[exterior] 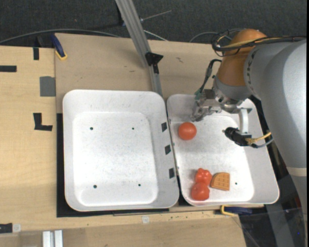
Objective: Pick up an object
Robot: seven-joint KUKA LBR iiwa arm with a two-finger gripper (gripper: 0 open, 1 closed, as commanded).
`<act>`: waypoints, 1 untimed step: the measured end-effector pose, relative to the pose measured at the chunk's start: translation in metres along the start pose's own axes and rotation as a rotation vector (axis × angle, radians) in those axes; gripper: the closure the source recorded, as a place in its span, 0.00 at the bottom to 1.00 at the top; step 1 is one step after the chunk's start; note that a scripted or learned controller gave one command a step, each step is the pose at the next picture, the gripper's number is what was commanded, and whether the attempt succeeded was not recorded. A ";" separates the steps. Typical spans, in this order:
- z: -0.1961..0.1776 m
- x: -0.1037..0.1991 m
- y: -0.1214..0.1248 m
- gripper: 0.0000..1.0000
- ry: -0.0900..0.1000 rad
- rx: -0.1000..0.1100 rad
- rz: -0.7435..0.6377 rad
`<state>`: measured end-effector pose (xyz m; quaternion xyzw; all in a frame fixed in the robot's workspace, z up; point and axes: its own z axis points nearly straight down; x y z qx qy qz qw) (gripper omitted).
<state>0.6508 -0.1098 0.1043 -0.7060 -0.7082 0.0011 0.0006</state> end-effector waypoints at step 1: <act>-0.043 0.001 -0.003 1.00 0.001 -0.005 0.002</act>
